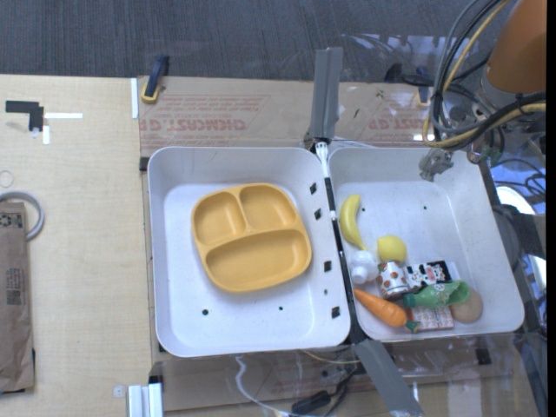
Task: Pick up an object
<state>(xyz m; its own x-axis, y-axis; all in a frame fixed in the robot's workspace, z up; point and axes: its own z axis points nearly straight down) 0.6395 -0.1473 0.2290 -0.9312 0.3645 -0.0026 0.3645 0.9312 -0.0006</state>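
The tabletop (69,233) is pale wood on the left, with brown cardboard (234,111) lying under the far edge of the two bins. The left bin (174,259) is a shallow white tray holding a yellow divided plate (250,236) with three compartments, set a little left of its middle. The right bin (452,224) touches it along a shared rim, and its load is crowded into the near half. The arm (521,42), its orange band at the far right corner amid looping black and yellow cables, hangs above the far right corner of the right bin; the jaws (434,165) sit just over that bin's far rim, well apart from every object, and whether they are open or closed cannot be told from here.

Among the objects, a yellow banana (350,220) lies near the left wall, far of the cluster. An orange carrot (380,307) lies at the near left. A green leafy packet (439,295) rests beside a small black-and-white carton (429,274). A lemon (392,249) sits just near of the banana, a spotted cup (393,278) just near of that, and a brownish round piece (469,306) at the near right.
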